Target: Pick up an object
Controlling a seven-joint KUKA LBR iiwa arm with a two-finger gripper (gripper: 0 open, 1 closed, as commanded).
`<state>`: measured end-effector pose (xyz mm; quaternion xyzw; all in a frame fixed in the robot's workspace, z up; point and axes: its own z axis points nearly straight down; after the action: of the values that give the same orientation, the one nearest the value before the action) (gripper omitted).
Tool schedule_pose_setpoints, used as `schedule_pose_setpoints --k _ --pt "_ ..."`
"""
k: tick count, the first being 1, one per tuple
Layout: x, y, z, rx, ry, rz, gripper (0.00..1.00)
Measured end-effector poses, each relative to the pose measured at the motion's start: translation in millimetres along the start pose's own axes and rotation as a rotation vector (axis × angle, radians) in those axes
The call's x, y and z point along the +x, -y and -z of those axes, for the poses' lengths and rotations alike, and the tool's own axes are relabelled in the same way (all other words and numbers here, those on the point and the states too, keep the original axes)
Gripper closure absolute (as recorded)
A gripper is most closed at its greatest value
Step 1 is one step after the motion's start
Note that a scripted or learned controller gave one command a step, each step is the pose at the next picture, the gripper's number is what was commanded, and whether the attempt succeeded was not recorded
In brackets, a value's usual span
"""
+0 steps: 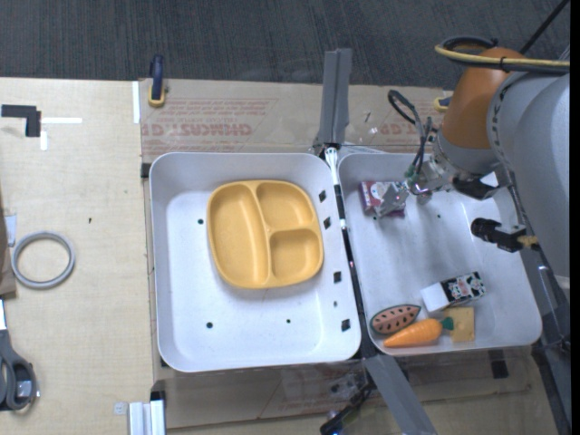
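From my seat the arm (535, 107) runs off the right edge, so I see only its wrist end. I can't make out the gripper (419, 181) tips against the clutter near the right bin's (507, 333) back-left corner, nor whether they touch the small purple packet (382, 198) there; its print is too blurred to read. At the bench's (82, 198) left edge, scissors (14, 379) are cut off. The block (459, 326) at the right bin's front edge lies partly behind the carrot (413, 333).
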<state>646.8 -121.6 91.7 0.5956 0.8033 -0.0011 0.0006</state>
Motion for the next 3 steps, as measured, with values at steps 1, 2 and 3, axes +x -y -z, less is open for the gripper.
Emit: schedule_pose_setpoints --k 1,2,3 --pt "-5 46 0 0.000 0.000 0.041 0.00" --pt "11 -16 1 -0.001 0.000 0.051 0.00" --pt "10 -17 12 -0.002 0.004 0.055 1.00"
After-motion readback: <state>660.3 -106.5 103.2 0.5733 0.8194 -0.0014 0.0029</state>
